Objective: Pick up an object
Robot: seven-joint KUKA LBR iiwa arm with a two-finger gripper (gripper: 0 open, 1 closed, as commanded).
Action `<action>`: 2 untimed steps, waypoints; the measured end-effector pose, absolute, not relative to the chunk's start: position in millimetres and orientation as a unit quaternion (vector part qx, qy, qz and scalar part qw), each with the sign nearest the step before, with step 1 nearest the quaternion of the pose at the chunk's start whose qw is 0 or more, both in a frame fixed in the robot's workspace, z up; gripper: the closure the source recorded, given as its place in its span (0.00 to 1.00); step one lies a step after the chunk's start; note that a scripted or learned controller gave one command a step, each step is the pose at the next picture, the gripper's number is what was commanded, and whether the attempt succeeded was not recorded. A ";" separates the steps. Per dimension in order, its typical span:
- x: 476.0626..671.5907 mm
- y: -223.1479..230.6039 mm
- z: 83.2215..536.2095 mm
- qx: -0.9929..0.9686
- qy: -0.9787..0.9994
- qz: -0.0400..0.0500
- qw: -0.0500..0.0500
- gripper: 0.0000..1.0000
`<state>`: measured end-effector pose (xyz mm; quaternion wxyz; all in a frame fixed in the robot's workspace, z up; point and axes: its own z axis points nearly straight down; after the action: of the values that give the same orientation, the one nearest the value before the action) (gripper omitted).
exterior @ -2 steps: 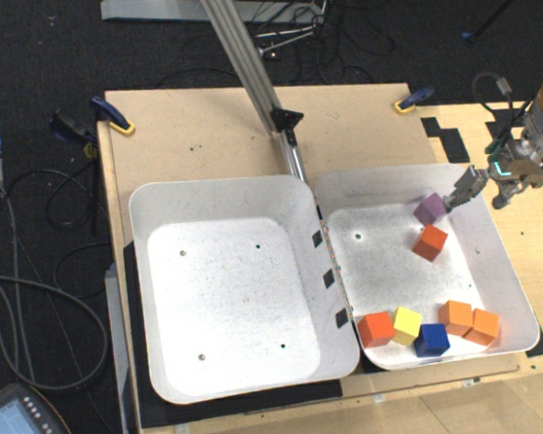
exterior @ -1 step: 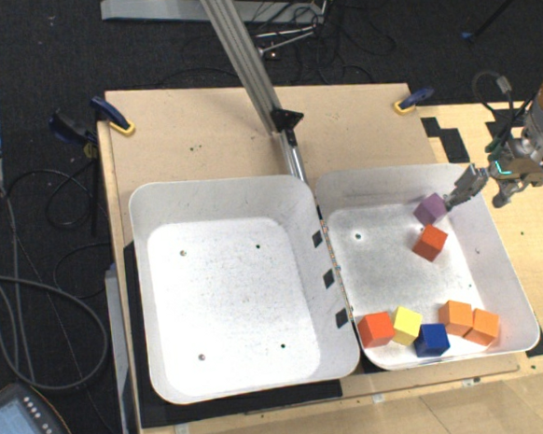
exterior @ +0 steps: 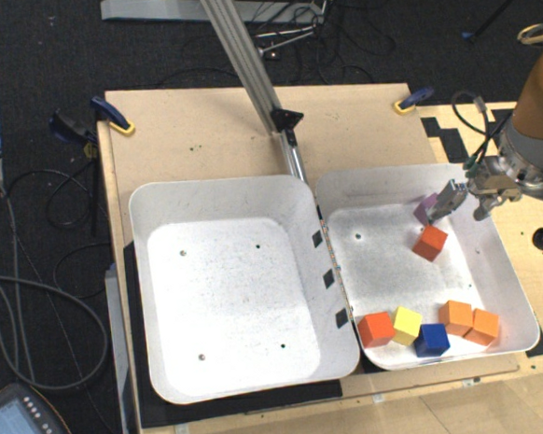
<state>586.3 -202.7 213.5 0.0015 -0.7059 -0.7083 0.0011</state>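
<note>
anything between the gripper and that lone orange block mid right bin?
Nothing visible. The gripper sits up and right of the orange block, with bare bin floor between. A purple block lies right beside the gripper, above the orange one, off the direct line but close.

Two bins sit side by side on the worktop [exterior: 209,132]. In the right bin [exterior: 500,268], five blocks [exterior: 430,325] cluster along the near wall, one block [exterior: 431,243] lies apart toward the far side, and another [exterior: 426,208] sits just behind it, beside the claw [exterior: 465,202].
</note>
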 end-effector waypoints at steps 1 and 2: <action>577.5 -207.3 154.9 -0.708 -0.707 0.002 0.003 0.00; 576.3 -206.3 101.0 -0.707 -0.707 0.001 0.002 0.00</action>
<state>576.3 -206.3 101.0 0.0024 -0.7073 -0.7069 0.0014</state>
